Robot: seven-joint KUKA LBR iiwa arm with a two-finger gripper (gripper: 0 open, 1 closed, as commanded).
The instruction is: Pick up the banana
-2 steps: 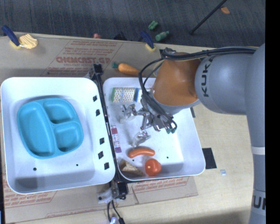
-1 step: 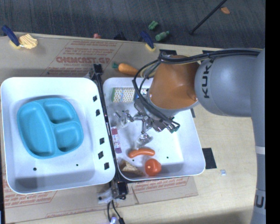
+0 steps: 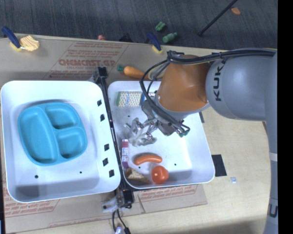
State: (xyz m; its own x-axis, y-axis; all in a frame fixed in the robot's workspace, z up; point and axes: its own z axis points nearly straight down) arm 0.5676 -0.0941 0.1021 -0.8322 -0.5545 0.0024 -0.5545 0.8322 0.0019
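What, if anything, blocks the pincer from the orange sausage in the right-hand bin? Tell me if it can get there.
Probably yes. The pincer sits over the same bin near the orange sausage, with bare floor between them. The red tomato lies close beside it and may crowd a grasp.

White letters "KU" stand on the grey arm (image 3: 239, 84), behind the gripper. Red print on the cardboard sheet (image 3: 83, 57) beyond it is too blurred to read.

Blue tray (image 3: 51, 133), tomato (image 3: 159, 174), sausage (image 3: 147, 159)
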